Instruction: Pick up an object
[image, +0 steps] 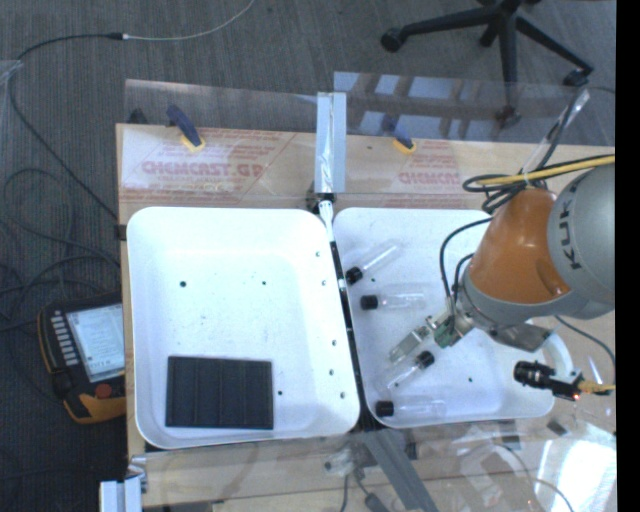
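Clear plastic vials (371, 263) with black caps lie scattered in the right bin (490, 405), and the claw (415, 345) is lowered among them, likely lining up on one, though I cannot tell whether it grips anything, while a black pad (219, 392) lies in the left bin (230, 230).

The arm (540, 255) above the hand (420, 345) is orange at the band and grey beyond, with dark lettering. The hand itself is pale metal with a green patch. Both bins (240, 225) are white, flecked with small dark dots. Far left of the hand lies a black ribbed pad (220, 392). Around the hand lie clear tubes (372, 262) with black caps. The surface (230, 165) is tan with faded red lettering. The floor (60, 120) is dark grey.
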